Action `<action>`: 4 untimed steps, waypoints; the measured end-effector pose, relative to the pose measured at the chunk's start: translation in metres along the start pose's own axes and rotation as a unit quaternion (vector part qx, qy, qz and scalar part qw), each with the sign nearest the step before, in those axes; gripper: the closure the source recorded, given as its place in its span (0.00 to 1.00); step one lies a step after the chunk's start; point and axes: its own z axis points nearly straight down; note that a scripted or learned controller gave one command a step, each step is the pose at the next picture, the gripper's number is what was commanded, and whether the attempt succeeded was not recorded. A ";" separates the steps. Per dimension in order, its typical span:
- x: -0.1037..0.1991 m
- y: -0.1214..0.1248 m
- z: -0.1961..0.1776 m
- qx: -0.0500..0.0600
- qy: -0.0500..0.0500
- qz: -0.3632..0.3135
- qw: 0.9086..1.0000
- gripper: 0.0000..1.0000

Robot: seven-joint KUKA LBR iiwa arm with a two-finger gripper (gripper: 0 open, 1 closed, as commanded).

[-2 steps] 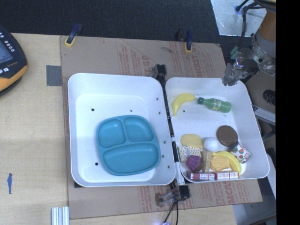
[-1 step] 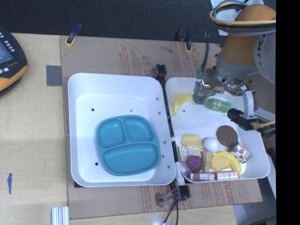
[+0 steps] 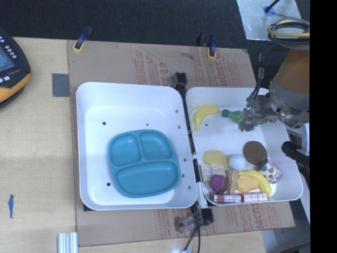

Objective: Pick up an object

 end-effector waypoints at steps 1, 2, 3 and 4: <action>0.064 -0.041 0.010 0.001 0.002 -0.005 1.000 1.00; 0.053 0.032 0.006 -0.005 0.000 -0.004 1.000 1.00; -0.018 0.105 -0.051 -0.008 -0.002 -0.001 1.000 1.00; 0.014 0.037 -0.009 0.002 0.002 -0.002 1.000 1.00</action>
